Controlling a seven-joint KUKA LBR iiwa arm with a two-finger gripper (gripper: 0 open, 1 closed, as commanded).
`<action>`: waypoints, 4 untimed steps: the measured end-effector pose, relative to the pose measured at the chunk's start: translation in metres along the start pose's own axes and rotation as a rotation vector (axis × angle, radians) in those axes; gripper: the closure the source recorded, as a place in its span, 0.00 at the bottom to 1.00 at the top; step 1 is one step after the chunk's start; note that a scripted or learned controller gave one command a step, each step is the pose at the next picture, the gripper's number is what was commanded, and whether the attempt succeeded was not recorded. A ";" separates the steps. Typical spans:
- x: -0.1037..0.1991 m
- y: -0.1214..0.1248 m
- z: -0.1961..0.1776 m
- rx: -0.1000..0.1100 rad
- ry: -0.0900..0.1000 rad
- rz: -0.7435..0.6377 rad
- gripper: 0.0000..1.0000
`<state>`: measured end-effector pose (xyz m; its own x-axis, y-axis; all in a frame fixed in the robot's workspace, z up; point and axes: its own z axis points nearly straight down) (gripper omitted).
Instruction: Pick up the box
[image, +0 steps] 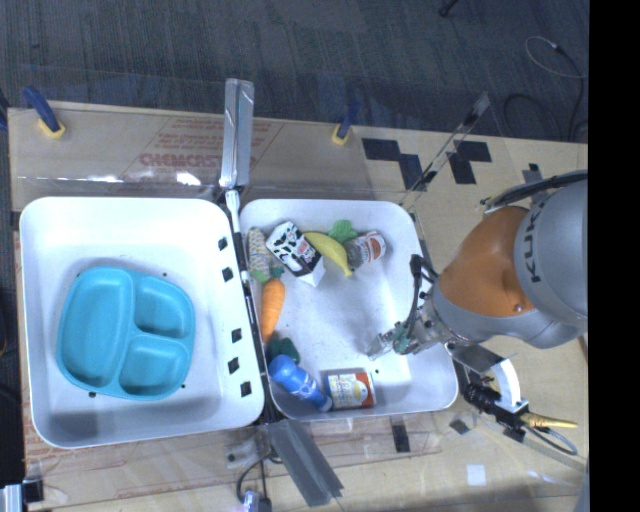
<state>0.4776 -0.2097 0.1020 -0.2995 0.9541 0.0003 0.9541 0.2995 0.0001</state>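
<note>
Along the near edge of the right bin lie a blue bottle on its side and, just beside it, a small box with a red and orange label, lying flat on the bin floor against the near wall. A dark green item sits just behind the bottle. Gripper is low over the right bin, near its right wall, behind and to the right of the box and apart from it; nothing is visible between its fingers, and the gap between them is too small and blurred to judge. Grey arm with orange band enters from the right, over the bin rim.

Mid bin, by the divider: an orange carrot, lengthwise. Behind it, an ear of corn, a black-and-white patterned carton, a yellow banana touching the carton, a green leafy item and a small can with a red label on its side.

Left bin holds a blue divided plate, three compartments.

Beyond the bins: a tan bench with red printing.
</note>
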 end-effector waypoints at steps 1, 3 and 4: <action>0.000 0.000 0.000 0.000 0.000 0.000 0.00; 0.030 0.008 0.010 0.002 0.002 0.019 0.00; 0.000 0.000 0.010 0.000 0.000 0.031 0.00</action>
<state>0.4772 -0.2100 0.0922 -0.2699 0.9629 0.0006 0.9629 0.2699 0.0003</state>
